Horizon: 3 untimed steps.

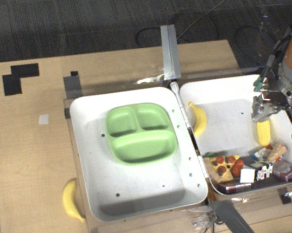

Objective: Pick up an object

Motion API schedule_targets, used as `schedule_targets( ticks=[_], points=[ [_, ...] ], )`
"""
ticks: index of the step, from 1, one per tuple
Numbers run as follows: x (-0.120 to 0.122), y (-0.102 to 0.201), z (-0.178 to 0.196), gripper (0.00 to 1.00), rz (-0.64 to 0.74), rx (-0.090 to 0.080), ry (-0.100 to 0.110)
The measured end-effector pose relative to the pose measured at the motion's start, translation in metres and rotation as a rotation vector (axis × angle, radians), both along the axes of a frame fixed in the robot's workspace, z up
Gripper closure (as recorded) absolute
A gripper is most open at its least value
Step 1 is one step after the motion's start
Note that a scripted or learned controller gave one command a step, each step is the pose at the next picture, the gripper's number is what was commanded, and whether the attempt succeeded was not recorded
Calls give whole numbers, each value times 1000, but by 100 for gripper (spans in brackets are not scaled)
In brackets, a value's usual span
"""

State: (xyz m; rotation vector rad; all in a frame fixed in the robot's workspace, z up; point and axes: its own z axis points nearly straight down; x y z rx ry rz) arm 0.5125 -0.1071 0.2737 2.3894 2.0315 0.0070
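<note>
Altogether: two shallow white bins (90, 166) on the desk (29, 175); one green divided plastic plate (139, 132); two yellow bananas (198, 118); one gripper (263, 112), finger state indiscernible, above yellow corn cob (264, 133).

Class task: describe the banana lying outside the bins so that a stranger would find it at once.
Start at the left white bin holding the green divided plate. On the wooden bench against that bin's outer left wall, near the front corner, lies the banana. The other banana sits inside the right bin.

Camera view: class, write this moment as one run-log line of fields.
arm: over right bin | gripper: above corn cob | grasp: not visible | left bin: green tray
</note>
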Motion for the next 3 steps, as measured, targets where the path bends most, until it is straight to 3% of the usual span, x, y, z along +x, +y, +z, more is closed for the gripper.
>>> schedule_targets(
  ticks=[1,2,3],
  points=[
    [39,26,-152,100,-160,2,6],
    [59,18,-183,100,-81,3,-5],
    [97,3,-98,100,187,0,1]
  ],
)
